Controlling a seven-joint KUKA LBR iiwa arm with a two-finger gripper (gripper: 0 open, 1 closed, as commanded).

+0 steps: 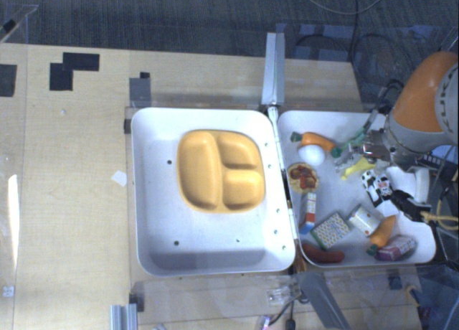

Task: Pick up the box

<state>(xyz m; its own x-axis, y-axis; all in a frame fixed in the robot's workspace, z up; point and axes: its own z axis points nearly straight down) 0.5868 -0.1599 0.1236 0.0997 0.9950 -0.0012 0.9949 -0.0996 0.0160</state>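
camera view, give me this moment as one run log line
stage: reaching | hand: over right bin, upper part | box: flat in right bin, untouched | left bin: yellow tray

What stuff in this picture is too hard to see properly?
- Gripper, camera view: small and lost among the toys around it, so its fingers cannot be judged.
- Arm: cut off by the right edge.
- Patterned box: too small to read its print.
- Purple item in the right bin's corner: an orange carrot-like toy lies partly over it; too small to name.
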